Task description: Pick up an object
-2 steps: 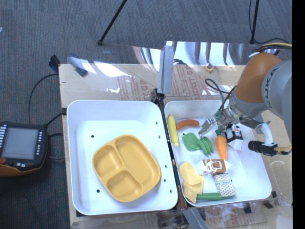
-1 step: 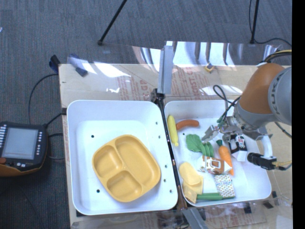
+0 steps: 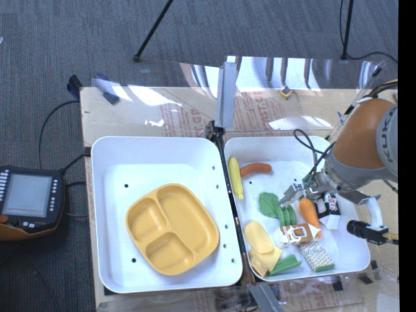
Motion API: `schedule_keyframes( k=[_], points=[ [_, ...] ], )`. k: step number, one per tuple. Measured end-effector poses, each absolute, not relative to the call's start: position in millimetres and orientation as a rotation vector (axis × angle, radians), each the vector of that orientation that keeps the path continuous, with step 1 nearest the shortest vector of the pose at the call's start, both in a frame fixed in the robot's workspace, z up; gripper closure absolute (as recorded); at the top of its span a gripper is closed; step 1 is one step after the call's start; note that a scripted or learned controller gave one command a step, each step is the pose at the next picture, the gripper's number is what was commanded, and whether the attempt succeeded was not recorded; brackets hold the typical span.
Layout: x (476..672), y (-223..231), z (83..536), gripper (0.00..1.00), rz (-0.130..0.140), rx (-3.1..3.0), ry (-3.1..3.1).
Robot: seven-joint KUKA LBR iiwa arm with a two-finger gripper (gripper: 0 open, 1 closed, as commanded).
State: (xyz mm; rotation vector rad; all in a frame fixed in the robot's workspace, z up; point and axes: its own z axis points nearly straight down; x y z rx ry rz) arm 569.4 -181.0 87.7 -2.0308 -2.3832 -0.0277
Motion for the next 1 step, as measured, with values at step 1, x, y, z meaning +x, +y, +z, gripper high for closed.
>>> schedule_keyframes(
  k=[1],
  points=[
    [568.8, -184.3, 94.1, 1.0, -0.017, -2.035, -2.38]
  ],
)
